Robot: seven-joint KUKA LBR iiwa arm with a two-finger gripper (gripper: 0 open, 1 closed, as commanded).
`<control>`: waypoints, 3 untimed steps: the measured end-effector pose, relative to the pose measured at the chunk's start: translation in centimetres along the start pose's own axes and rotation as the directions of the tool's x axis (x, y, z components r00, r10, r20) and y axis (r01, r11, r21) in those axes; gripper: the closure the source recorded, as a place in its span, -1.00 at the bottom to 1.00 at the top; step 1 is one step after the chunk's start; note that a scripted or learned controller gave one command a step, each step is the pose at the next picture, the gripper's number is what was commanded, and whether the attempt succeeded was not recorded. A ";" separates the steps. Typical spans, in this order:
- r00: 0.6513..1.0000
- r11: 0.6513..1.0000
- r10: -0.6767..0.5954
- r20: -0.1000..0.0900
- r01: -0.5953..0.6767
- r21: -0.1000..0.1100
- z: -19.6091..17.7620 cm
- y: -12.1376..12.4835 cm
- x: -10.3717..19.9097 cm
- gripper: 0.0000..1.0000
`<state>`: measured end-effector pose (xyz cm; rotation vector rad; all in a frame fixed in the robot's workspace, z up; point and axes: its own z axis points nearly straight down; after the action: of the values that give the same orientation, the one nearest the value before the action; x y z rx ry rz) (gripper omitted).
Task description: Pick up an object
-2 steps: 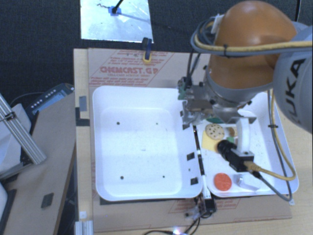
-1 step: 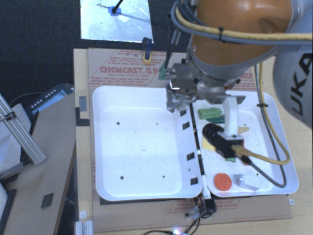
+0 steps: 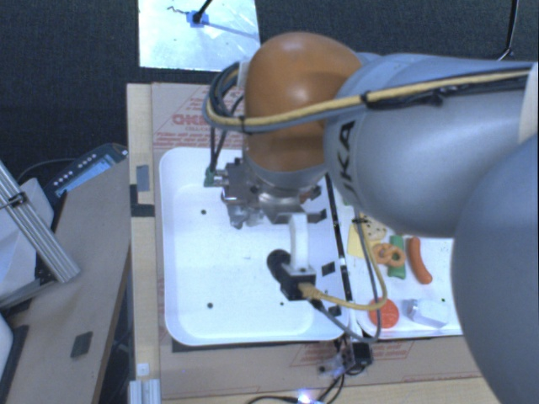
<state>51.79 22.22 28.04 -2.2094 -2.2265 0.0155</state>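
Observation:
My gripper (image 3: 242, 213) hangs low over the back middle of the left white bin (image 3: 198, 276), under the big orange wrist band. Nothing shows beneath it or in its grasp. The loose objects lie in the right bin (image 3: 440, 330): a red sausage-shaped piece (image 3: 419, 260), a yellow piece with orange rings (image 3: 384, 248), a small green piece (image 3: 397, 262), an orange-red ball (image 3: 384, 314) and a grey metal piece (image 3: 426, 312). The arm hides much of that bin.
The bins rest on a cardboard sheet (image 3: 181, 120) on the bench. A shiny square sheet (image 3: 198, 23) lies beyond the bins. Metal rails (image 3: 34, 234) and a small dark device (image 3: 84, 168) sit off to the left.

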 end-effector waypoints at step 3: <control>1.000 1.000 0.003 -0.011 -0.003 -0.030 -15.2 4.9 1.1 1.00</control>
<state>56.89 23.42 43.21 -2.2221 -2.2331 -0.0302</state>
